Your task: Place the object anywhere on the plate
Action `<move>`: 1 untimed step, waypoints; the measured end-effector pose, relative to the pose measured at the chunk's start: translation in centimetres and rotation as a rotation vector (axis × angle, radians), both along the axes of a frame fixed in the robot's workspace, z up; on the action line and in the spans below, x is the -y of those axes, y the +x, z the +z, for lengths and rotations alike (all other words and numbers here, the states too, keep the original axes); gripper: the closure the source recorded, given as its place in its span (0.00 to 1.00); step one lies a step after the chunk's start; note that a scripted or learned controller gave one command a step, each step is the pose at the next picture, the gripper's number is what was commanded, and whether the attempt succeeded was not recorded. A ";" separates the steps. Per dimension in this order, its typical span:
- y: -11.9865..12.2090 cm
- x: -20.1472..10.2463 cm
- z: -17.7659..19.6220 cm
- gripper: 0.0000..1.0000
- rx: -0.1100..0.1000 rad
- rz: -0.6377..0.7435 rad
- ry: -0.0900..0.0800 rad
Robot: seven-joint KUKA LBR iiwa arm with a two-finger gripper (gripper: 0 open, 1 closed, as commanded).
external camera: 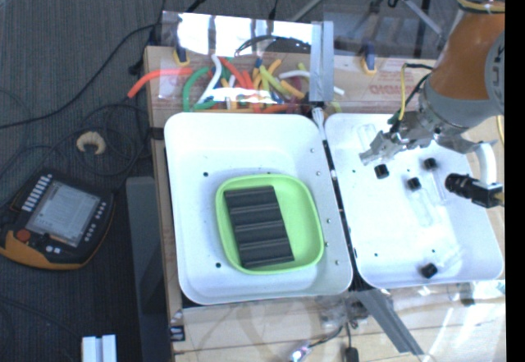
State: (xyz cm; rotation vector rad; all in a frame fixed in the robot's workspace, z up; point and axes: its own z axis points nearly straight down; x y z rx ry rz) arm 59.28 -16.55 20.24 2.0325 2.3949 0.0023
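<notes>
We see our arm reach in over the right bin, its gripper hanging above that bin's upper left part. A small dark object lies just below the gripper, another a little further right, and one far below near the bin's lower edge. Left of the gripper, across the divide, sits the left bin, holding a green plate with a dark ridged block lying on it. Above and left of the gripper, coloured cables tangle behind the bins.
</notes>
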 end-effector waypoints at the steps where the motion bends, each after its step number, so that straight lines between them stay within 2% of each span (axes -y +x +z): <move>1: 0.0 0.0 0.0 0.00 0.000 0.000 0.000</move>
